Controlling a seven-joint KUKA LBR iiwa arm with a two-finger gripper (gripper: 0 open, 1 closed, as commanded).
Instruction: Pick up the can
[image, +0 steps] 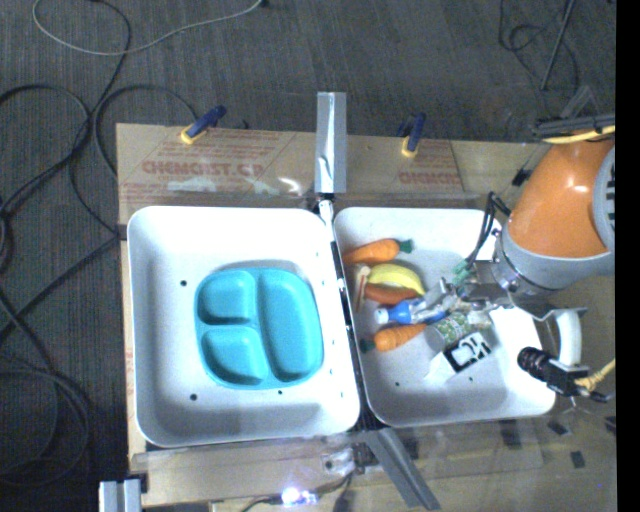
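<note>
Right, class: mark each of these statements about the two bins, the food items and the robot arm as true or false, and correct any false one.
1. The blue tray lies in the left bin. True.
2. The banana lies in the left bin. False: it lies in the right bin.
3. Two carrots, one above the banana and another below it, share the right bin. True.
4. The arm reaches in from the left. False: from the right.
5. The blue tray has one compartment. False: three.

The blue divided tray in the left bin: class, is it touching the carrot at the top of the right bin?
Apart. The camera view shows the blue tray in the left bin, the carrot across the bin walls in the right bin.
</note>
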